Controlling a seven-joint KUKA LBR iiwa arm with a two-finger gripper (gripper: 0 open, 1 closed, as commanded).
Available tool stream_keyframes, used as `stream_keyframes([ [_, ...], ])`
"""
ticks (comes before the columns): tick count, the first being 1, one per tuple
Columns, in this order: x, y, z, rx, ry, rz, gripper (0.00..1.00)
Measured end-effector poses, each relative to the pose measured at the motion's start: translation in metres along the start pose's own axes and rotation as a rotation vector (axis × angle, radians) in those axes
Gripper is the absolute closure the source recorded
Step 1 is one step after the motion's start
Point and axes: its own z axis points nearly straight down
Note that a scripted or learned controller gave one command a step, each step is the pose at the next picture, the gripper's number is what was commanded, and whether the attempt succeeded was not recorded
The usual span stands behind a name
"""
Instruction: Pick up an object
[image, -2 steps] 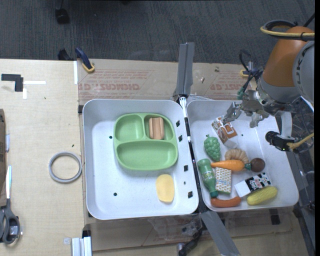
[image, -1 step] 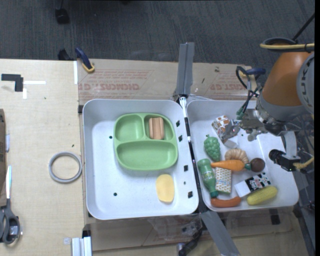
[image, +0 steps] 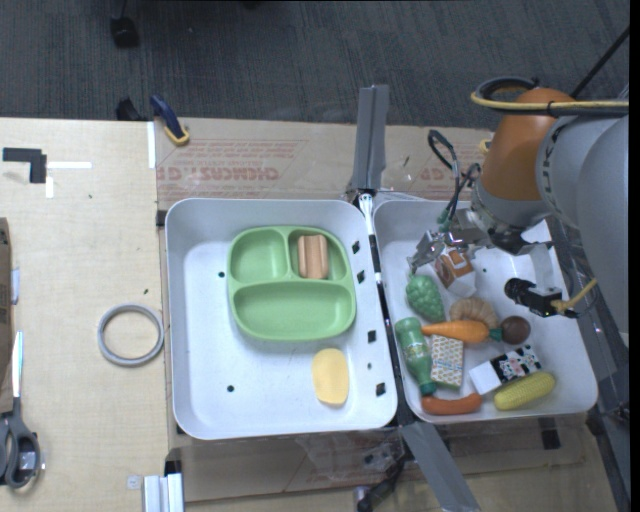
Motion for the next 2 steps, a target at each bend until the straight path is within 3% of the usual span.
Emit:
stream_keyframes([
  [1, -0.001, 0.001, -0.008, 0.000, 0.000, 0.001, 1.00],
  [2, 0.057, 0.020, -0.099, 0.001, 0.000, 0.038, 1.00],
])
